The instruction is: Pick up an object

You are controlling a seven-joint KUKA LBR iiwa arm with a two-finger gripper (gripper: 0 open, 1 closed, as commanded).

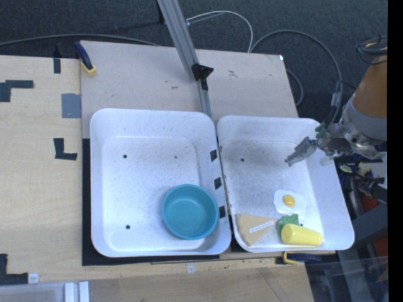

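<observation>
Gripper (298, 154) sits over the upper right part of the right bin (252, 128), fingers angled down and left toward the speckled floor. Nothing between them; whether they are spread or pressed together cannot be told, as they read as one dark grey shape at this angle. The arm (371, 99) enters at the right edge, orange band just above the wrist.

Step, as judged: approach, before any grasp. No object is held or touched.

Candidates all lie in the near right corner of the same bin, well apart from the gripper: a toy fried egg (288, 201); just below it a yellow corn-like piece with a green end (300, 234); beside that, to its left, a tan wedge (255, 228), probably toy cheese or bread. A blue bowl (189, 211) rests in the left bin (107, 131), near the front.

Next move likely calls for travel toward the near corner, then a descent with room around one piece. The egg lies flat and the corn touches the bin wall, so both look awkward.

Hard to make out: fingertip gap, gripper height above the floor, and most of the arm, cut off at the frame edge.
</observation>
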